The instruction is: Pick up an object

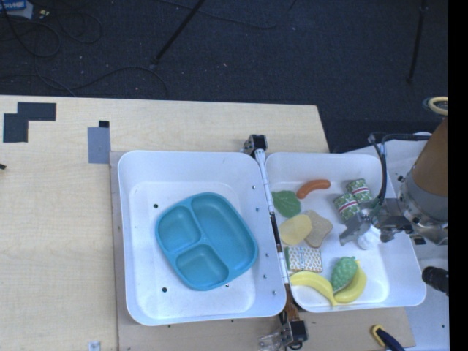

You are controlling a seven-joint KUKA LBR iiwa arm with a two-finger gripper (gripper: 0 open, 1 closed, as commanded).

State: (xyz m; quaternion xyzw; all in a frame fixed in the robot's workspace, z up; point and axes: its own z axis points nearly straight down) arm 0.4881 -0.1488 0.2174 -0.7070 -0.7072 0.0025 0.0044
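The right bin [406,295] holds several toy foods: an orange sausage [313,187], a green leaf [287,204], a pale yellow disc [295,230], a bread slice [319,229], a checkered cracker [304,258], a banana [316,284] and a green bumpy piece [344,273] lying on a second yellow banana [356,289]. Two green striped packets [352,198] sit at the bin's back right. My gripper [356,233] is low over the right bin's middle right, just below the packets and right of the bread slice. Nothing visibly sits in it.
The left bin [126,196] carries a blue divided plate [206,241]. A hinge bar [268,210] runs between the bins. The grey arm [428,203] with cables comes in over the right bin's right rim. Wooden bench top [51,232] lies to the left.
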